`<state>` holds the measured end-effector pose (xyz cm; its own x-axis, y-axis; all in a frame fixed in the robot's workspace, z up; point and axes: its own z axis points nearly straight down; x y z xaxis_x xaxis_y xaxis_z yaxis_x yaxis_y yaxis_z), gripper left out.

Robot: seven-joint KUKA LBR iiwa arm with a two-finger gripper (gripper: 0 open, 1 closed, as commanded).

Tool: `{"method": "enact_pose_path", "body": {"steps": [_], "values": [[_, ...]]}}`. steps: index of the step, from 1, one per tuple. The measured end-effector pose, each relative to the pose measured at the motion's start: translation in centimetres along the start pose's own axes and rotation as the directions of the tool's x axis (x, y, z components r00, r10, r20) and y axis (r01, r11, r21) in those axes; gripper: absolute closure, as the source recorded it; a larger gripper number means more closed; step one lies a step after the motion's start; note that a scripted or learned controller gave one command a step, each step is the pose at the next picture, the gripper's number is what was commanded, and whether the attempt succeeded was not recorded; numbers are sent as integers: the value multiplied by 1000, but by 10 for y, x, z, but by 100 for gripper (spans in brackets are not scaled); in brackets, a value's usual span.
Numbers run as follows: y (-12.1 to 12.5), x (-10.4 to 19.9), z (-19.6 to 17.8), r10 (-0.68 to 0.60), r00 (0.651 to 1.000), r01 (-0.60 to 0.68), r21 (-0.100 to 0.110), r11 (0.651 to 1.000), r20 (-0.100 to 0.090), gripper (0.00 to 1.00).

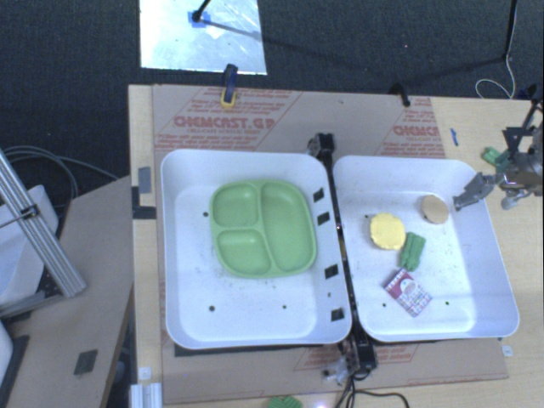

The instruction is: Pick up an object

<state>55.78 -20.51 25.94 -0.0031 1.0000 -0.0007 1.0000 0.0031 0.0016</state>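
Four objects (pixel 399 253) in right bin (pixel 484 313); one green plate (pixel 262 229) in left bin (pixel 183 313)

In the right bin (pixel 476 313) lay 4 objects: a tan disc (pixel 434 209), a yellow round piece (pixel 387 231), a green block (pixel 413 251) touching it, and a red-and-white packet (pixel 408 292).

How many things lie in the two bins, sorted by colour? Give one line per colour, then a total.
Green: 2, the divided plate in the left bin and the small green block in the right bin
Yellow: 1, the round piece
Tan: 1, the disc
Red and white: 1, the packet
Total: 5
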Motion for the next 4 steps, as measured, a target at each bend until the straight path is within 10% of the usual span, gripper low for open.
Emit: {"method": "enact_pose_path", "body": {"steps": [1,2,4], "values": [[-22,18,177,4,1000,-4,-5,1000,-3,0],[0,107,172,-8,1000,8,-9,1000,-1,0],[36,100,174,-3,1000,3,-4,1000,0,0]]}}
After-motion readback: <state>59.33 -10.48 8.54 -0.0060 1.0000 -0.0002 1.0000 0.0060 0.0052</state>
